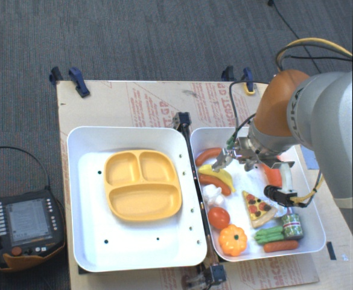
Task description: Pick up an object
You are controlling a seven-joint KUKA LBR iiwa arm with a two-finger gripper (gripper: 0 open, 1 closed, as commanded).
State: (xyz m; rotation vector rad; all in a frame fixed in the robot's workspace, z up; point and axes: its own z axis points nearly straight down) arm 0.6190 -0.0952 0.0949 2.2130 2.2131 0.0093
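My gripper (235, 161) hangs low in the right bin (318, 237), its fingers spread apart with nothing between them. Its left fingertip (219, 164) sits just above a yellow banana (219, 176) and beside a red sausage (209, 155). Nearby toys lie a pizza slice (258, 207), a red tomato (219, 217), an orange pumpkin (233, 239), green beans (269, 234), a small can (292, 224) and a white lump (211, 193). The arm's wrist hides the bin's far right part.
The left bin (82, 162) holds a yellow divided plate (143, 183). A narrow wall separates the two bins. Blue clamps (78, 80) grip the board's far edge. A teach pendant (25, 225) lies on the floor at the left.
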